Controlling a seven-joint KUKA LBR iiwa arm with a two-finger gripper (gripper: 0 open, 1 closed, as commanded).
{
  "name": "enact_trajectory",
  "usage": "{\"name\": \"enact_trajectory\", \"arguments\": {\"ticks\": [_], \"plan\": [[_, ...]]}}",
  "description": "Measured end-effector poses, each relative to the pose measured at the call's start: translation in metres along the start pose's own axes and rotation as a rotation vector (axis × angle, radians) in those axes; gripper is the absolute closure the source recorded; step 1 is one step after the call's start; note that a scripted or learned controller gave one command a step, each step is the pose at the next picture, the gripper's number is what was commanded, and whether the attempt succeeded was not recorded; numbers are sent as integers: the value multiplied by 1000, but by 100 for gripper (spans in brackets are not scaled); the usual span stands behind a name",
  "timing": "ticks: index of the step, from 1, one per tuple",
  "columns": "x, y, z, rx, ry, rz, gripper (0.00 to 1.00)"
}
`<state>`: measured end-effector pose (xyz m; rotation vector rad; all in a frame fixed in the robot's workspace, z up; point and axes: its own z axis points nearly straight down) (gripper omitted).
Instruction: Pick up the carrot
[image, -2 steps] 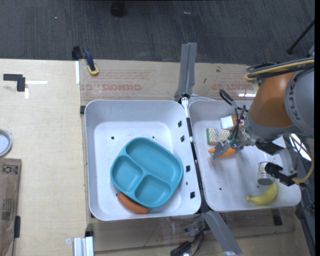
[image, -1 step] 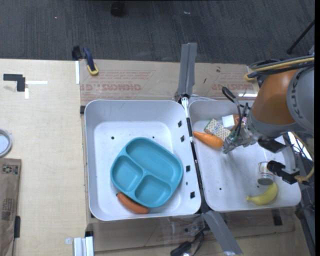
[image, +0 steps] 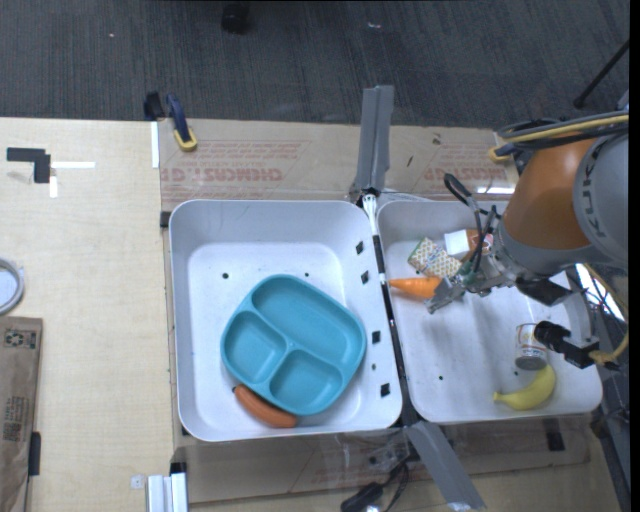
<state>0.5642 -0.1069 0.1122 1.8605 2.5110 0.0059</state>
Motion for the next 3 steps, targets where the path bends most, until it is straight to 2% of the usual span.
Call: {"name": "enact_trajectory", "arguments": {"ticks": [1,2,3], "plan": [[-39,29,22,19,6,544,0],[-39,29,13,21,5,542,100],[-6,31,-111,17,6,444,100]]}}
